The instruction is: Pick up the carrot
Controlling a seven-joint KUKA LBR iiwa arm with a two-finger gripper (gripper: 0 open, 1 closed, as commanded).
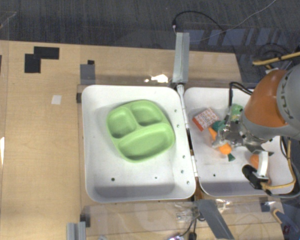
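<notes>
- In the right shallow white plastic bin, near its middle: a short orange toy carrot, smooth and tapered, with a dark green tip towards the near rim.
- Just above it in the picture, the metal-grey end effector – right over the carrot's upper end, seemingly touching or very nearly so; contact impossible to confirm from this slant.
- Open or closed: cannot tell, with the working end hidden under the wrist and the clutter around it. No sign of the carrot clearly clamped.
- Behind the end effector, reaching in from the right: the grey arm with its glossy orange band, rounded and bulky.
- To the left of the end effector, close together: a small red-and-white patterned packet, flat and roughly square, and a little teal piece beside an orange scrap, both too small to identify.
- At the end effector's far side: a pale green object, shape unclear.
- In the left shallow white plastic bin: a light green divided plate – matte plastic, rounded corners, three compartments, set at a tilt to the bin's walls and well apart from the carrot.
- Under both bins: the pale wooden counter, flat, faintly grained, with a few black squares near its far left.
</notes>
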